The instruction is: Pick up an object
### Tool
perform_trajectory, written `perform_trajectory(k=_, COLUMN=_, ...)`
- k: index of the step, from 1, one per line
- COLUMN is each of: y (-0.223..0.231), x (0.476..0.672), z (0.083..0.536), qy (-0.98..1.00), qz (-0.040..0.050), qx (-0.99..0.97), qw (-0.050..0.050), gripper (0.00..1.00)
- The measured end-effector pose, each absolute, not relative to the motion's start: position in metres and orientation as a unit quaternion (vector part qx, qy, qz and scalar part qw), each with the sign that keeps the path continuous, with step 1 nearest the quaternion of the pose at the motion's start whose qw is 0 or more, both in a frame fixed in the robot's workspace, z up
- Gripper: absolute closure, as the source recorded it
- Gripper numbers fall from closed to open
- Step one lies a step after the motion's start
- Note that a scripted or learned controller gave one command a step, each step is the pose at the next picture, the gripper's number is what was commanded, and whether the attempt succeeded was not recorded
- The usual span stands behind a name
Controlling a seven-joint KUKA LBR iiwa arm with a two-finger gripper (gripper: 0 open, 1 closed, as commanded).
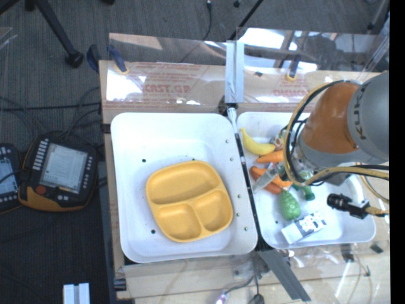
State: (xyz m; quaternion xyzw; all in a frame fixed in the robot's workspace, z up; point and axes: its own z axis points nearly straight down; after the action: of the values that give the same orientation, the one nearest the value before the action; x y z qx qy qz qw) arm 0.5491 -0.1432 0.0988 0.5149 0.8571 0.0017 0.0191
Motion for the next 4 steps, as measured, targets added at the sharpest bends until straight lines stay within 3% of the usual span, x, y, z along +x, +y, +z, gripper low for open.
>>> perform_trajectory(k=1, y=-0.135, x=0.575, z=0.099, qy=0.911, qz=-0.0051, qx=0.412, qw=0.017, gripper=0.0)
perform_trajectory(k=2, y=-0.133, x=0.579, z=0.11, qy=0.91, qz=0.0003, qx=0.414, qw=0.021, gripper=1.0)
perform_trajectory(k=3, y=-0.114, x=0.661, z=0.102, qy=0.865, qz=-0.0043, qx=0.501, qw=0.007, gripper=1.0)
perform_trajectory(k=4, y=-0.126, x=0.662, z=0.103, qy=0.862, qz=-0.0075, qx=0.506, qw=0.018, gripper=0.0)
